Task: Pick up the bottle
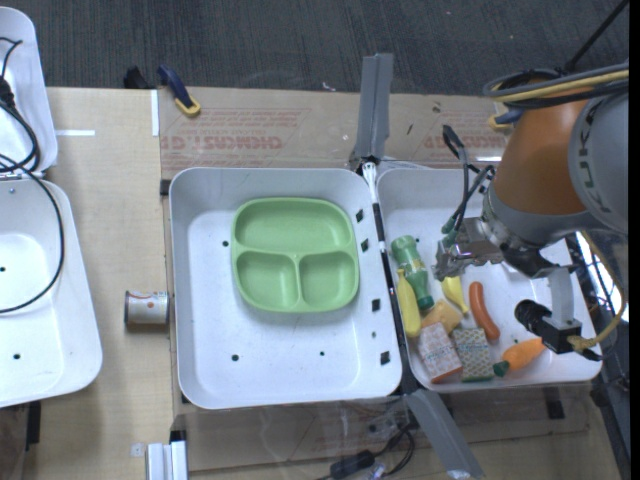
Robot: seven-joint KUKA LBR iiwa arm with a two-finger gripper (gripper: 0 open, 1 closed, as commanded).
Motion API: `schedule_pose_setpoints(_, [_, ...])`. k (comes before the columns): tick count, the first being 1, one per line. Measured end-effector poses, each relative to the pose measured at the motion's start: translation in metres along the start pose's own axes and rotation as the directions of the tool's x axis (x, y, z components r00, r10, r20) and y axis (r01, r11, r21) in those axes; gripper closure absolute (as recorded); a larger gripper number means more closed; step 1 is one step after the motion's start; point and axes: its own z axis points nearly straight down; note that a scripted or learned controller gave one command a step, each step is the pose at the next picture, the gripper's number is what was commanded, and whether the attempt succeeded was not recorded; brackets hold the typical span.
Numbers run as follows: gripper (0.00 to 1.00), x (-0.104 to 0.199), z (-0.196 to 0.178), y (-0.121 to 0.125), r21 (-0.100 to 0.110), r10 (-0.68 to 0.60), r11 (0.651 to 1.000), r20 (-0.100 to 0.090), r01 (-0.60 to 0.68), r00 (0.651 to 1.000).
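The bottle point(411, 269), green with a paler cap end, lies on its side in the right-hand bin point(520, 373), close against that bin's left wall, a little right of the frame's centre. Its long axis runs from upper left to lower right, nearly parallel to the wall, with a yellow banana point(408, 308) just below it. The gripper point(455, 259) hangs just to the right of the bottle, apart from it, nothing visibly between its parts; whether it is released or clenched I cannot tell. The coming move likely calls for a short shift toward the frame's left, closing across the bottle's narrow width.
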Motion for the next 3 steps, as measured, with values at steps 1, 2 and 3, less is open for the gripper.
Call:
schedule_pose_setpoints(1, [0.0,0.0,0.0,0.0,0.0,0.0,1.0,0.0,0.0,1.0])
schedule_pose_setpoints(2, [0.0,0.034,0.0,-0.002,0.001,0.013,1.0,-0.001,-0.013,1.0])
schedule_pose_setpoints(3, [0.0,-0.025,-0.017,0.002,-0.001,0.04,0.999,0.0,-0.04,0.999])
